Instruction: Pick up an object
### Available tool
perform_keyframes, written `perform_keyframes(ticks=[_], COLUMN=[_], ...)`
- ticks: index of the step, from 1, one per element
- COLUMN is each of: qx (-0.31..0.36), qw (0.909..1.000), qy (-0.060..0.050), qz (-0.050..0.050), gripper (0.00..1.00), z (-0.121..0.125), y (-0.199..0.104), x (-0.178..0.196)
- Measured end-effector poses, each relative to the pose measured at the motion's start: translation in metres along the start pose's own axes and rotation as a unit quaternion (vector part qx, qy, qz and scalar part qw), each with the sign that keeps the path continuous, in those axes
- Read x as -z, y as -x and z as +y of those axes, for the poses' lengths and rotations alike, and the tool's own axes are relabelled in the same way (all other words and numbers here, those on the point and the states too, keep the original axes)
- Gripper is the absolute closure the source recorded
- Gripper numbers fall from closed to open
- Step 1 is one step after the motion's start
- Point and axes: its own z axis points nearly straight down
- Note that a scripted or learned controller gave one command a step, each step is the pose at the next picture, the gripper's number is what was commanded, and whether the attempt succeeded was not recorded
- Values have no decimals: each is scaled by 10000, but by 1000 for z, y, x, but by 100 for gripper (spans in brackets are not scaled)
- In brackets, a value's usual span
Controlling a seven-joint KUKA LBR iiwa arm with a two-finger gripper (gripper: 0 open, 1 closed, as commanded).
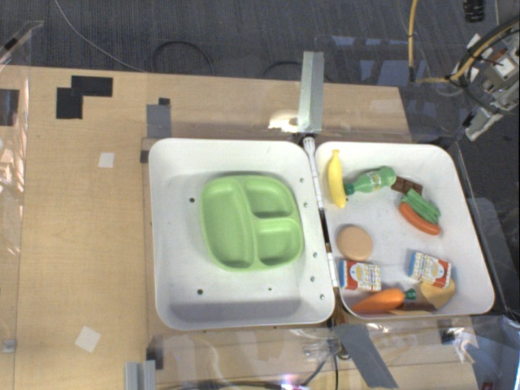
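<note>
The right bin holds several toy foods. A yellow banana lies by its left wall, beside a green bottle on its side. A brown piece and an orange-and-green vegetable lie to the right. Nearer the front are a round tan bun, two small cartons, an orange carrot and a yellow wedge. My gripper hangs with its cables off the bench, beyond the right bin's far right corner, well away from all the objects.
The left bin holds a green divided plate. A metal post stands behind the seam between the bins. Bare wooden bench stretches to the left. Transparent panels edge the bench at the right and front.
</note>
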Motion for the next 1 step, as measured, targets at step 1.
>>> perform_keyframes(ticks=[1], qx=[1119], qw=[9937], qy=[17], qz=[-21], gripper=[100], z=[-1], y=[3], x=[-47])
